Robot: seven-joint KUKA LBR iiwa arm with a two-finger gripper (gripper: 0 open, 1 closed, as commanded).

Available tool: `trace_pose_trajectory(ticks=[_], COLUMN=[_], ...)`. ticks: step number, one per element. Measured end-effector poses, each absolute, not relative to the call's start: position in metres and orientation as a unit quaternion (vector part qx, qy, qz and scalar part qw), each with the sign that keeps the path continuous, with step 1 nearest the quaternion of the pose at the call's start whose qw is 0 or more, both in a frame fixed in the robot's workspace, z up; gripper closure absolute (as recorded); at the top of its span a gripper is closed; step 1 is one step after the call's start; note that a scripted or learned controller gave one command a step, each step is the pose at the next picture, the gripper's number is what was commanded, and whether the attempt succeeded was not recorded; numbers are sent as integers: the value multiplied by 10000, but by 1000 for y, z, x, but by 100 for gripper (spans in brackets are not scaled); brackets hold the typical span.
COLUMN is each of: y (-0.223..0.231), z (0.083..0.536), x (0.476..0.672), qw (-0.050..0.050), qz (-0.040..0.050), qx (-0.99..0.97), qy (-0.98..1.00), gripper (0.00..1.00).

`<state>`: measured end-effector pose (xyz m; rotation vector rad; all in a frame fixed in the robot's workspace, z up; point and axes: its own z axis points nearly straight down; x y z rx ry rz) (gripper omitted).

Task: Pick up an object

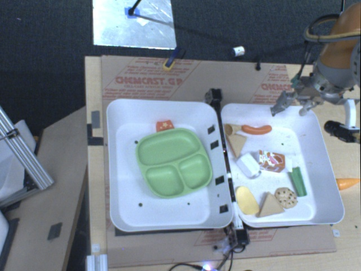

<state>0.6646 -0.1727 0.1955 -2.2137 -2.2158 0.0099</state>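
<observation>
My gripper [293,107] hangs open above the far rim of the right bin [321,151], with nothing between its fingers. Below and left of it, inside that bin, lies an orange sausage [256,130]. Further toward the front are a tan wedge [235,144], a white block [247,165], a red-and-white packet [272,161], a green stick [298,182], a yellow oval piece [246,200], a cookie [286,197] and a tan slice [270,205]. The left bin [121,151] holds a green divided plate [172,161] and a small red-orange piece [164,126].
An orange carrot-like piece [347,182] lies on the bench to the right of the right bin. A foil sheet [132,16] lies beyond the bench. A yellow-and-blue clip [171,61] sits on the cardboard behind the left bin.
</observation>
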Motion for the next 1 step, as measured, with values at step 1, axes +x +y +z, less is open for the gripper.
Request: trace_pose_trajectory(ticks=[1], y=[-172], z=[204], x=[668], qw=[-7], qz=[-6], qx=[-7059], qy=[-7083], gripper=[0])
